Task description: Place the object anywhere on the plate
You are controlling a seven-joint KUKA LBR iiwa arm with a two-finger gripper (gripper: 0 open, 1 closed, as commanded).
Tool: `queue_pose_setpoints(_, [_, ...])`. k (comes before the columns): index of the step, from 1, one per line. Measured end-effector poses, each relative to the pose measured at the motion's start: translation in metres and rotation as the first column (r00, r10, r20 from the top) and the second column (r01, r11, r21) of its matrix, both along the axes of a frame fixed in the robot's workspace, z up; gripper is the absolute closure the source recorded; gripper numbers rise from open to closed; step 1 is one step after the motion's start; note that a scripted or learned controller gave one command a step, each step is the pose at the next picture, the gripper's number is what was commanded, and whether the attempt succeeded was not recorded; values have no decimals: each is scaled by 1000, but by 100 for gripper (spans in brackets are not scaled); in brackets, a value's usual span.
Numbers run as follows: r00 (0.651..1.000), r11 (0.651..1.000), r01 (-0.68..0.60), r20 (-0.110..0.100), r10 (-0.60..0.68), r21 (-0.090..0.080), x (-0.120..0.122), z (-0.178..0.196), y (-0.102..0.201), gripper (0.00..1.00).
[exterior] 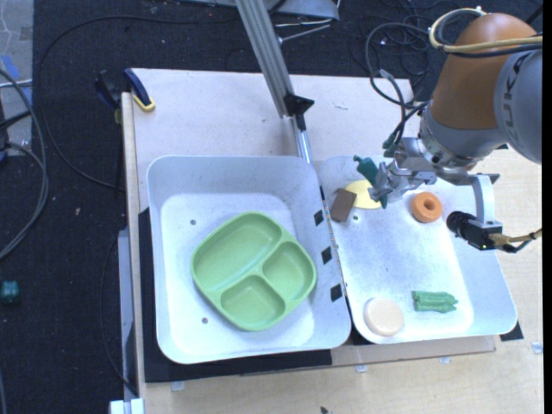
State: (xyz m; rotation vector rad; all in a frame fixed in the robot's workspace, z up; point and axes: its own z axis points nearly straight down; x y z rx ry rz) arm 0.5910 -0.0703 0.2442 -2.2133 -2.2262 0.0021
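Dark carpet with loose black cables surrounds a pale wooden desk [216, 102]; a metal strut [267, 41] slants down from the top of the view to the seam between two shallow white bins. Left bin [172, 188]: holds one green plate [253, 270] with three compartments, lying flat near the bin's centre, nothing on it. Right bin [483, 300]: holds several small items. Brown block [343, 203] — near the upper left corner, just beside the divider. Yellow piece [362, 195] — just right of the block, partly under the gripper. Teal piece [366, 167] — at the bin's upper edge, beside the gripper. Orange ring [426, 207] — right of the gripper, apart from it. Green toy [433, 301] — lower right part of the bin, lying flat. Cream disc [384, 316] — lower left part of the bin, near the front rim. Arm [483, 76]: grey with an orange band, reaching in from the right above the right bin's upper half. Gripper [384, 184]: low over the yellow piece at the bin's upper left; whether the fingers are apart or together cannot be told, as the wrist hides them. Which item is the task's object cannot be told; all items lie in the right bin, well apart from the plate. A blue-and-yellow clamp [138, 93] sits at the desk's upper left corner.
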Motion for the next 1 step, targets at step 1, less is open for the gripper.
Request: queue_pose_setpoints(1, [1000,1000,-2,0,2,1,-9,-13,57,100])
